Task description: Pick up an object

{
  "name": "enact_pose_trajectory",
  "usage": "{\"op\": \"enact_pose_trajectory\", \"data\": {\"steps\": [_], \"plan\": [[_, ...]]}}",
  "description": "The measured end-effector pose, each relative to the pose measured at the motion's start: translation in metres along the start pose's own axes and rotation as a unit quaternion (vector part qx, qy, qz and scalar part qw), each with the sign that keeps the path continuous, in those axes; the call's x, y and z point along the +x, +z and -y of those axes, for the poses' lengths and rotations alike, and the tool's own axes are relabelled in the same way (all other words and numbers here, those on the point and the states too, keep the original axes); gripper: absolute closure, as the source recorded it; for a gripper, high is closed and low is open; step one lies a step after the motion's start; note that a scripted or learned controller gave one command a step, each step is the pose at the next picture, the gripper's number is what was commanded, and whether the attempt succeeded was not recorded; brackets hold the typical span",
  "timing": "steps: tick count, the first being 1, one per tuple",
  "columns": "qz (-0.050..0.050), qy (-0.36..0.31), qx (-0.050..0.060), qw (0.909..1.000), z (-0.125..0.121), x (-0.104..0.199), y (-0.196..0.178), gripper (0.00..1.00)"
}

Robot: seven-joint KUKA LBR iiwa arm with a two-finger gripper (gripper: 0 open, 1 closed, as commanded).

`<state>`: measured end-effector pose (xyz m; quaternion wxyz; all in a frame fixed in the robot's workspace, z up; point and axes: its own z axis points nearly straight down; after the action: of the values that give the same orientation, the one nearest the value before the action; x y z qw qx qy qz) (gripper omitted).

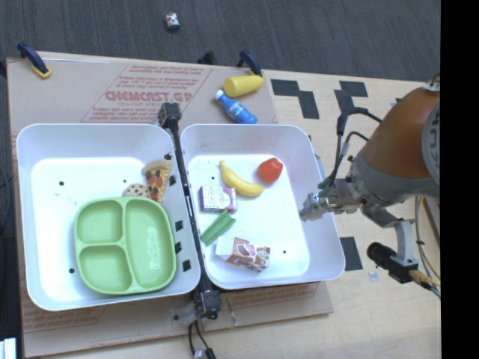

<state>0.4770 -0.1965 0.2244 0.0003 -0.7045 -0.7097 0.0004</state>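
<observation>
We see the gripper (308, 209) at the right bin's (318, 256) right wall; finger state cannot be determined.

On my feed, a yellow bottle (242, 85) and a blue bottle (236, 109) lie touching on the bench just behind the right bin (247, 129), at the edge of a printed cardboard sheet (142, 88). I see a clamp (34, 58) at the sheet's far left corner and black marks (296, 92) on the bench. A small cube (172, 21) sits on the grey carpet (337, 21) beyond.
</observation>
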Motion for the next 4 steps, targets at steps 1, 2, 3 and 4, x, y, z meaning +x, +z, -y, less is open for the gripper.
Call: {"op": "enact_pose_trajectory", "data": {"steps": [1,2,3,4], "plan": [[0.0,0.0,0.001,1.0,-0.041,-0.015,0.021,1.0],[0.0,0.0,0.0,1.0,-0.041,-0.015,0.021,0.0],[-0.001,0.0,0.001,1.0,0.001,-0.014,0.133,0.0],[-0.001,-0.001,0.002,1.0,0.0,-0.014,0.123,1.0]]}}
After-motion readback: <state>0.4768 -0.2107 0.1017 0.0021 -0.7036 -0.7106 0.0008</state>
